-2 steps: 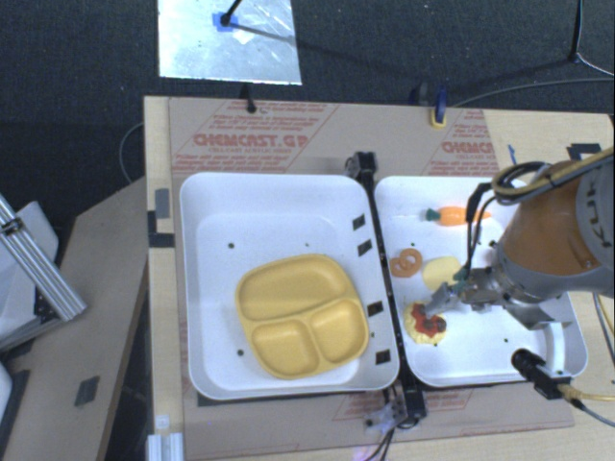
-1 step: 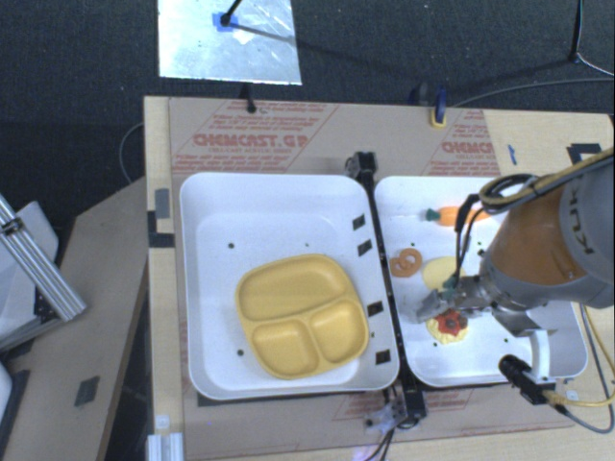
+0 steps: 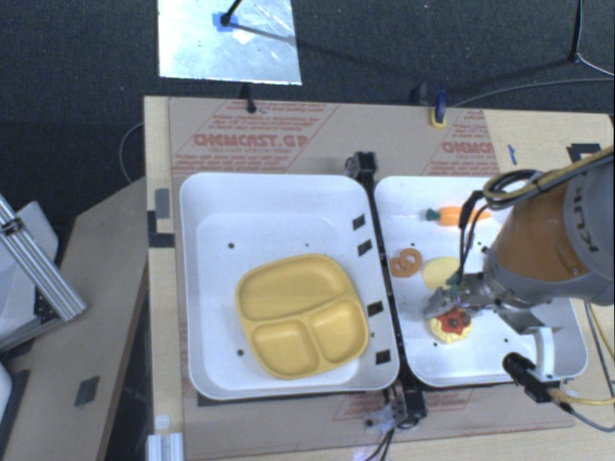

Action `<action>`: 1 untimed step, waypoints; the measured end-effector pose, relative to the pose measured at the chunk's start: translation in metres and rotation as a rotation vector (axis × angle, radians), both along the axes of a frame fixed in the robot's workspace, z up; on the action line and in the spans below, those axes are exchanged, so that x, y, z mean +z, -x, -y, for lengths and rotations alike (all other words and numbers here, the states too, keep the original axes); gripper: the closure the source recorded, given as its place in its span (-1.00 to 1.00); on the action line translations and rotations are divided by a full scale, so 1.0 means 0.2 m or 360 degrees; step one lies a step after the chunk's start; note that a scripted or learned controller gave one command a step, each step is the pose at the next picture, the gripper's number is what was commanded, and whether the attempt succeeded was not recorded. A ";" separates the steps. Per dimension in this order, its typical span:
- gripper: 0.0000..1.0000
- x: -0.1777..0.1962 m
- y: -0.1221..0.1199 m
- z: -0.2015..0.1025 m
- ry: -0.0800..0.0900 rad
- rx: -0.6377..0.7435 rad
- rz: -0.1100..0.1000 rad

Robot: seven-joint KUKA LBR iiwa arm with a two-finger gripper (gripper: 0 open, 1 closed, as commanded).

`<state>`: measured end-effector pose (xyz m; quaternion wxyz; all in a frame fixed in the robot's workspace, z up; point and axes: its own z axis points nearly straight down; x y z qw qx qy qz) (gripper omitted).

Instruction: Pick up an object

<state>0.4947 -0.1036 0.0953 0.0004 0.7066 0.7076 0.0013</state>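
We see the claw (image 3: 452, 307) low in the right bin (image 3: 567, 358), directly over a small yellow and red toy (image 3: 451, 326) and touching it; whether it is spread or pinching we cannot tell. Red lettering on the bench (image 3: 288, 133) board reads "CHEMCAST GP".

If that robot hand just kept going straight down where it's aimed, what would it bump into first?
Most likely the small yellow and red toy lying in the right bin, just under the hand. Depth is hard to judge from above.
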 end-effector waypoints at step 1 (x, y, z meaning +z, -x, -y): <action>1.00 0.21 -0.02 0.01 0.0004 0.0004 0.0003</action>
